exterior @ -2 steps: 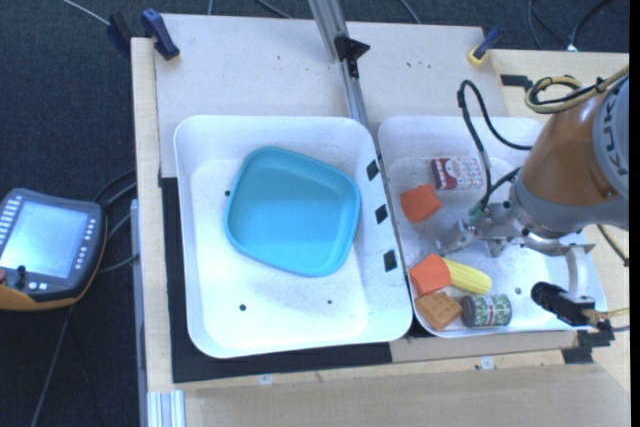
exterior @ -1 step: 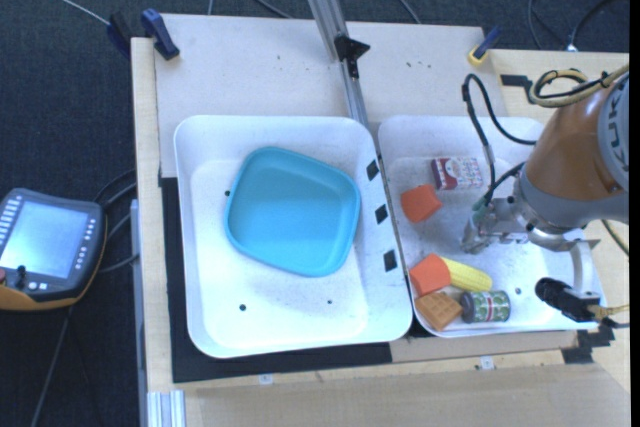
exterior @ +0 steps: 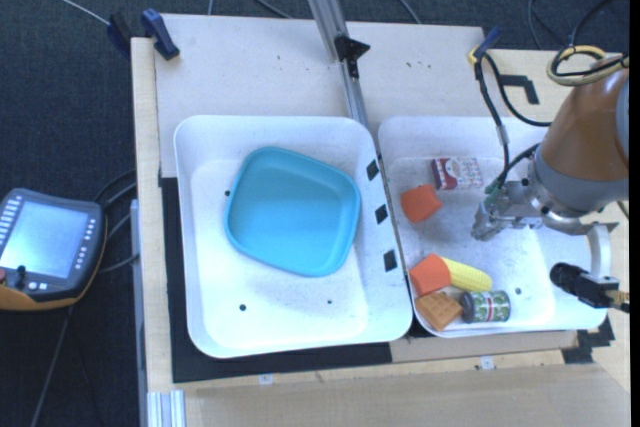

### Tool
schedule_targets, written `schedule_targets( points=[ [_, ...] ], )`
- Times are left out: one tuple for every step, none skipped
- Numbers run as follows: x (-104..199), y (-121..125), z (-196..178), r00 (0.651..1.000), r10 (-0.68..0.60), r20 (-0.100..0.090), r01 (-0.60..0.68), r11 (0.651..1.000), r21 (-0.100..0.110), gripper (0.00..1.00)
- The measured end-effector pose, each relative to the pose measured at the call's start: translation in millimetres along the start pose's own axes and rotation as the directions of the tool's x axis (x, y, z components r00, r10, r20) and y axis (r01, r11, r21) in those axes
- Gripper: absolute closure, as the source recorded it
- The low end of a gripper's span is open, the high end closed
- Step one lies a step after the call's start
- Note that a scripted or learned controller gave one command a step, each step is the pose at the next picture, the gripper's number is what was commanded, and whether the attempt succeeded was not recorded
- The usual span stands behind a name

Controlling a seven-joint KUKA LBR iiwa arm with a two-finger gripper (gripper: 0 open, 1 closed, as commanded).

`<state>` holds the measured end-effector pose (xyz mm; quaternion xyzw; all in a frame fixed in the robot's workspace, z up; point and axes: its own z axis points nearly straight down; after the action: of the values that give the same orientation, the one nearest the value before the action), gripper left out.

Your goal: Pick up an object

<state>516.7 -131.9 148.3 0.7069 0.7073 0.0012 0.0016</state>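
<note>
Two white bins sit side by side on the bench; the left bin (exterior: 200, 315) carries a blue plate (exterior: 293, 210), the right bin (exterior: 530, 313) holds the small pickable items. The gripper (exterior: 487, 223) hangs low in the middle of the right bin, on bare floor, with nothing visible between its tips — whether the jaws stand open or closed cannot be told from this slant. No item is held, so the pick is judged not yet made. Nearest candidates: a red-and-white carton (exterior: 457, 174) up and to the camera's left of the gripper, near it but apart, and an orange-red block (exterior: 421, 203) further left at about the gripper's height. Along the near wall lies a cluster — orange wedge (exterior: 430, 273), yellow corn cob (exterior: 466, 273) with its long axis running left-right and slightly tilted, a small can (exterior: 486, 306) lying on its side, and a tan waffle-like piece (exterior: 439, 311). All touch or crowd one another. The carton looks the closest free-standing target; a short shift up-left would likely put the jaws over it.
</note>
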Motion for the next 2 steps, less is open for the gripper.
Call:
schedule_targets(
  points=[
    [6.6,0.7,-60.4,1.000,-0.001,0.000,0.001,1.000,-0.002,1.00],
    [6.7,1.2,-68.7,1.000,0.000,-0.001,0.000,1.000,0.003,1.00]
  ],
)
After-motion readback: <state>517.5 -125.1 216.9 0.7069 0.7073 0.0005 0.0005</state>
